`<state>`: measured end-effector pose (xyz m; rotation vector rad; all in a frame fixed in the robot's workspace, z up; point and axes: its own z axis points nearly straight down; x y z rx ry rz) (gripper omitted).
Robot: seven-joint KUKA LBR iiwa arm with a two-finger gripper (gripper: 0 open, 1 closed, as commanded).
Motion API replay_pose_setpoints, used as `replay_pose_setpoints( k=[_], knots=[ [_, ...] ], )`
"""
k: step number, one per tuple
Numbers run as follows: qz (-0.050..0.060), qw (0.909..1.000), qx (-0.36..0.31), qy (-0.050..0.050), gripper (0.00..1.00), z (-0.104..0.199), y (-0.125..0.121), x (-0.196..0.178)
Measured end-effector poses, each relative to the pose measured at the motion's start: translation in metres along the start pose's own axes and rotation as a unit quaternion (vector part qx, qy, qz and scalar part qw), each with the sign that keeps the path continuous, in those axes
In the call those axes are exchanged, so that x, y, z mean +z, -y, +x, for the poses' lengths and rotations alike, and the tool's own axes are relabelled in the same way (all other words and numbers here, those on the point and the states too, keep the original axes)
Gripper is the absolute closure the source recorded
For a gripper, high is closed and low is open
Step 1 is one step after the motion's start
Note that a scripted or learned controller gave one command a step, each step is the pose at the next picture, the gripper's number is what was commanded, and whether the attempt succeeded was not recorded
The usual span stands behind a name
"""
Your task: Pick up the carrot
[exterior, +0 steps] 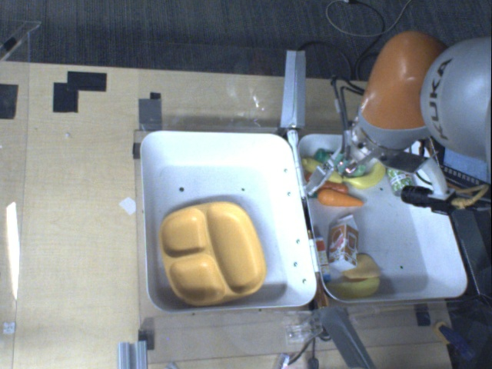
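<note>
The grey KUKA arm, cut off at the table's right edge, hangs over the right bin. Its gripper sits low among cluttered items at that bin's far left corner; its grip cannot be made out. The carrot lies just beside it, near a partly hidden banana.
</note>
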<state>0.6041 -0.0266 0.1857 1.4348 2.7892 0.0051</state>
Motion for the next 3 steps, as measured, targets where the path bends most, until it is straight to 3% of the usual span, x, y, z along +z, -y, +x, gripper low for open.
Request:
replay_pose_setpoints(
  k=[1, 2, 3],
  knots=[
    [-0.002, 0.9924, -0.123, 0.003, 0.0, -0.055, 0.046, 0.096],
    [-0.006, 0.9924, -0.123, 0.004, 1.0, -0.054, 0.042, 0.084],
    [0.0, 0.9994, 0.034, 0.0, 1.0, -0.026, -0.003, -0.03]
  ],
)
